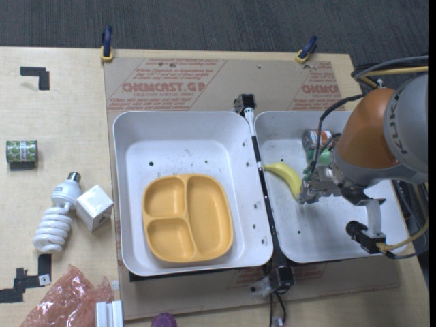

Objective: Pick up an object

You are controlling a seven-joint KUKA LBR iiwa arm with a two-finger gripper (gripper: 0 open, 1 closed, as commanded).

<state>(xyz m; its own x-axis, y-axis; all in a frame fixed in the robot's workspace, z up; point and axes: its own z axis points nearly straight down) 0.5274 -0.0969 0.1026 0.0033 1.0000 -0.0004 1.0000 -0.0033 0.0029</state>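
Note:
A yellow banana (285, 176) lies in the right bin (320, 240), close to its left wall. A small red and green can (315, 140) stands at the back of that bin, partly hidden by the arm. My gripper (308, 194) reaches down from the grey and orange arm (368, 138) and sits right at the banana's right end, low over the bin floor. The wrist blocks the gripper tip, so whether it touches the banana is unclear. A yellow divided plate (187, 216) rests in the left bin (170, 138).
On the bench left of the bins lie a spiral light bulb (56, 213), a white cube (95, 206), a small green can (22, 152) and a pink mesh bag (65, 298). A black divider runs between the two bins.

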